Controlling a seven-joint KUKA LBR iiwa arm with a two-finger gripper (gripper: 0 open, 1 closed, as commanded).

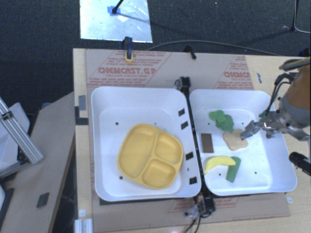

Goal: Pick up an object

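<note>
The right bin (pixel 257 101) holds several small objects: a green leafy piece (pixel 221 120), a beige flat piece (pixel 233 140), a brown rectangular block (pixel 207 142), a yellow banana (pixel 219 163) and a green block (pixel 233 169). My gripper (pixel 259 130) hangs low over the right side of this bin, just right of the beige piece. Its fingers stand open with nothing between them, and the left fingertip (pixel 246 133) is close to the beige piece's upper right edge.
A yellow divided plate (pixel 150 155) lies in the left bin (pixel 112 106). A black divider with clips (pixel 190 130) runs between the bins. The arm's grey body (pixel 297 98) stands over the right bin's right wall.
</note>
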